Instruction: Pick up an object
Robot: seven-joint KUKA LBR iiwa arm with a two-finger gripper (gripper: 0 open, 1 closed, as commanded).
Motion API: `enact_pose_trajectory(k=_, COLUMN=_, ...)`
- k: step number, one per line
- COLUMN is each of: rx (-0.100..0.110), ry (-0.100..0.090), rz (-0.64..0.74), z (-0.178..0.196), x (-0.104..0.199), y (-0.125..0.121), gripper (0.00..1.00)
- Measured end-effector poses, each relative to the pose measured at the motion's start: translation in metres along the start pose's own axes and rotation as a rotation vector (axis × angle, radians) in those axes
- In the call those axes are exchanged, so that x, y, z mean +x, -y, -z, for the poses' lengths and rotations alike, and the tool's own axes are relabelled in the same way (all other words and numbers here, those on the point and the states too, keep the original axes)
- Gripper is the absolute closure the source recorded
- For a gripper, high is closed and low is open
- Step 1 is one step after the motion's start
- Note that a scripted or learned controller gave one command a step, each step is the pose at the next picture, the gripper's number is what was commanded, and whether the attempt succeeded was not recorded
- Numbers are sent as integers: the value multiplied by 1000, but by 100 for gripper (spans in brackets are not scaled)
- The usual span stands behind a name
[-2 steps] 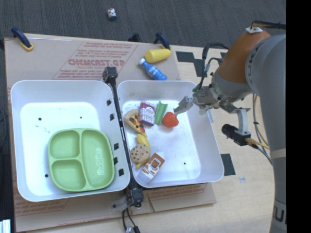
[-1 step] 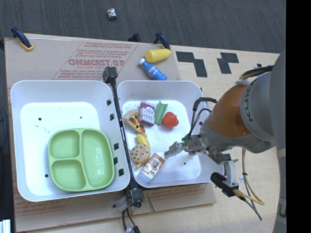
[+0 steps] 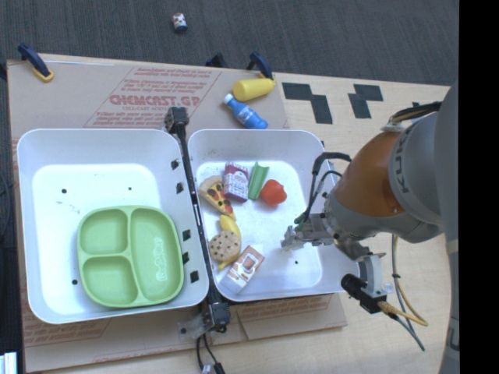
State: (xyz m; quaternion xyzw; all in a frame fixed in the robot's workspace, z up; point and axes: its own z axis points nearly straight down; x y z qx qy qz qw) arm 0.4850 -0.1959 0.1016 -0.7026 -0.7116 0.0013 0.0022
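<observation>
The grey robot arm's metal gripper (image 3: 295, 238) hangs low in the right white plastic bin (image 3: 308, 142), near the round red toy tomato (image 3: 272, 192), ready to grab one toy.

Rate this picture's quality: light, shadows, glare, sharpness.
Camera view: even, soft overhead light; faint shadows under the green tray and toy food; mild glare off the right bin wall; the gripper and small items look slightly soft; the orange band shows a dull sheen.
</observation>
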Motion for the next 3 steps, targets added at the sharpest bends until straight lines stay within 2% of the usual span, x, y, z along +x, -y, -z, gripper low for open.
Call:
enact_pose_trajectory(k=1, rx=-5, ry=1, rz=-10, z=68, x=-15, y=9, gripper=100)
enact_pose_trajectory(k=2, rx=-1, ry=0, rz=-6, z=3, x=-14, y=9, gripper=100)
enact_pose_trajectory(k=3, rx=-10, ry=5, rz=-6, z=167, x=-13, y=8, gripper=100)
